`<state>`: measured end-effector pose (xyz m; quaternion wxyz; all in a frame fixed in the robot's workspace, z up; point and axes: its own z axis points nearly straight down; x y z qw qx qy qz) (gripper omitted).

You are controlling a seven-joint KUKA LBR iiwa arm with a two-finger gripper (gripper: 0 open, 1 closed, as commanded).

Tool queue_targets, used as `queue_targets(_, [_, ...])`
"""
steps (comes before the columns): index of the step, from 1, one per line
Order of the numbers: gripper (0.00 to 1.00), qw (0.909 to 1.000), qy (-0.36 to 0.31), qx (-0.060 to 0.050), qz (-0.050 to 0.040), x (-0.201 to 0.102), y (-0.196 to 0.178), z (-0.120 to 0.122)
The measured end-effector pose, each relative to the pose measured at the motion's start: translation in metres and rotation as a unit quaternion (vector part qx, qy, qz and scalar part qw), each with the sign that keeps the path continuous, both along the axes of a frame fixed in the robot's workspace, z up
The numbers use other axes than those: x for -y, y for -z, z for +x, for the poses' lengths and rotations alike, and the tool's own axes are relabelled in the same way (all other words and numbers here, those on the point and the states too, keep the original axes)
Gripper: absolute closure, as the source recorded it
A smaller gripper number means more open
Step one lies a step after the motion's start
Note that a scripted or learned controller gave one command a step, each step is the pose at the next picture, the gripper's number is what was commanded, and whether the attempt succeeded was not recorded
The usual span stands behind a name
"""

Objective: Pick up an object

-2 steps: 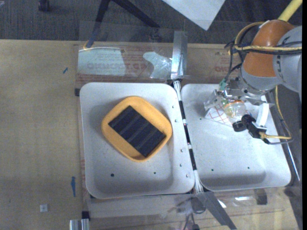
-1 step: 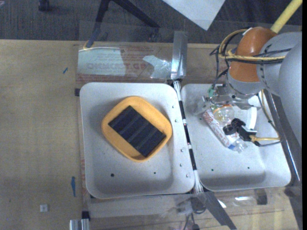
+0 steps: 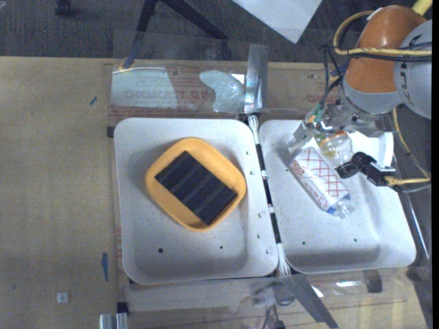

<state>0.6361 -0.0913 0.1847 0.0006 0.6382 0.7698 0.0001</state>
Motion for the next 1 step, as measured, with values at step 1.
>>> queue_targets(1, [0.0,0.9987,-0.05,0.001,0.0,0.0234,0.0896,-0.0159])
